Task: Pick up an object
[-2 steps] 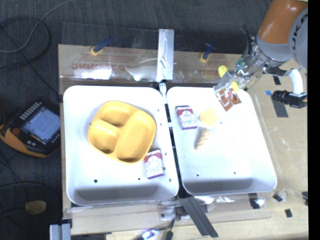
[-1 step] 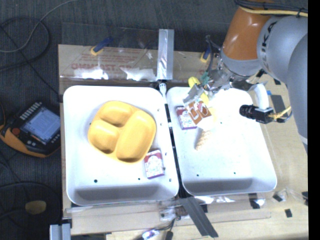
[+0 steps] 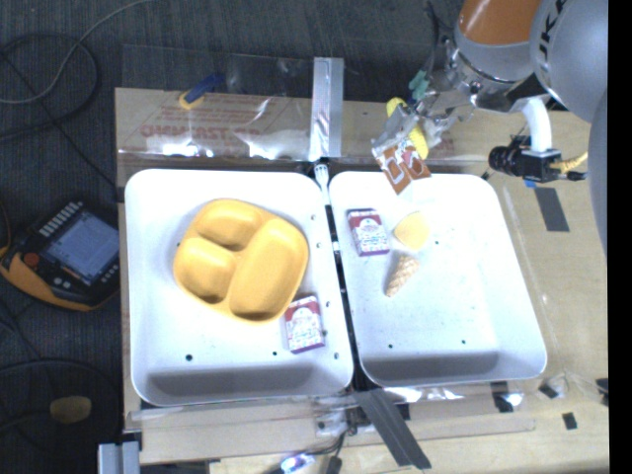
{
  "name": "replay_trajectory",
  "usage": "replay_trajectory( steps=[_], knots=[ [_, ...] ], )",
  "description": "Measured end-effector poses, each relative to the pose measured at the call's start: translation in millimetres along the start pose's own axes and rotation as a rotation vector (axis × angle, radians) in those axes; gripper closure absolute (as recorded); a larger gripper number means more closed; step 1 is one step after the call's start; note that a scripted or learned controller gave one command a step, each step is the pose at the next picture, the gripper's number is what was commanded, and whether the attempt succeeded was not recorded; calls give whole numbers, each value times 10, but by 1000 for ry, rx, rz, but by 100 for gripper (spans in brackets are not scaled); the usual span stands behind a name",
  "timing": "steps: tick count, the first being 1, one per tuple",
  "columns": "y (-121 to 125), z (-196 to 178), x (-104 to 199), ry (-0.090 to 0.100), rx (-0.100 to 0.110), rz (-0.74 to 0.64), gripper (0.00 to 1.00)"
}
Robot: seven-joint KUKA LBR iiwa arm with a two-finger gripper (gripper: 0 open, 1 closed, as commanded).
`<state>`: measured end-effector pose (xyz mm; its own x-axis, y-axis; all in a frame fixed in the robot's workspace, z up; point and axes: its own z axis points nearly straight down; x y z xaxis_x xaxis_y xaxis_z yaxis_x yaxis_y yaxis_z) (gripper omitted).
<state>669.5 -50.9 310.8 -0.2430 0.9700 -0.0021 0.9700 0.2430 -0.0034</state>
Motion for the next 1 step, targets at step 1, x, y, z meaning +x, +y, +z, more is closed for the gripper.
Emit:
replay_trajectory(
  steps=[1],
  knots=[
    [-282, 679, 504, 3, 1, -334, 100]
  ],
)
